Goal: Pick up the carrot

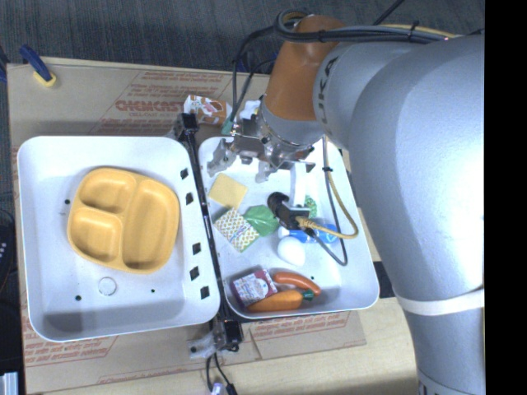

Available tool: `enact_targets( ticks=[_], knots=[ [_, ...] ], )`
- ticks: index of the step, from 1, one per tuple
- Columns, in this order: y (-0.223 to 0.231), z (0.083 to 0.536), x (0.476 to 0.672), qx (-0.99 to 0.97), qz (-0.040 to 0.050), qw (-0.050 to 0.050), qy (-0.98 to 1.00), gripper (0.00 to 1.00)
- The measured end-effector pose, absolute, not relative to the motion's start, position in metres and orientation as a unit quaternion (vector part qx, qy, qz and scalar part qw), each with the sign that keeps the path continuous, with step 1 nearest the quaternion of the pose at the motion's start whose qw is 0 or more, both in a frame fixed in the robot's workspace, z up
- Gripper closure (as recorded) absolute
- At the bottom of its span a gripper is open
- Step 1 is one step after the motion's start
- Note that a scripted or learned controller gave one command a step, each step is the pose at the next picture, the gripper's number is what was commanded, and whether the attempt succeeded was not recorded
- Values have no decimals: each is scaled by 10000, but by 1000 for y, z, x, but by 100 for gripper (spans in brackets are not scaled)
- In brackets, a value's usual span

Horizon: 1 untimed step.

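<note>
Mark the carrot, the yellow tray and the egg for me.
carrot point(277, 302), camera view, middle of its orange body.
yellow tray point(123, 218), camera view, central divider ridge.
egg point(291, 249), camera view, top of its white shell.

We get even, fairly bright overhead light. Soft shadow pools in the left bin's point(33, 220) near-left corner, mild glare on its white floor. The arm point(412, 138) sits close to the lens and looks soft; frame overall low-res, slightly grainy.

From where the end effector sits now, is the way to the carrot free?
Probably yes. The carrot lies uncovered at the near edge of the right bin, though a hot dog and packet press close beside it.
</note>
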State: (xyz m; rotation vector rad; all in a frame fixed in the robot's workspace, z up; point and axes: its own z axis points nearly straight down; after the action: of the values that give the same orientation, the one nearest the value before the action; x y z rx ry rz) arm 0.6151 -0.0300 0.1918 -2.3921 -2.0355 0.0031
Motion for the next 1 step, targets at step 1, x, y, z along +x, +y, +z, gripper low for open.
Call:
enact_targets(
  ticks=[1],
  knots=[
    [-30,192,615,-7616,11,3,-6480,0]
  ],
)
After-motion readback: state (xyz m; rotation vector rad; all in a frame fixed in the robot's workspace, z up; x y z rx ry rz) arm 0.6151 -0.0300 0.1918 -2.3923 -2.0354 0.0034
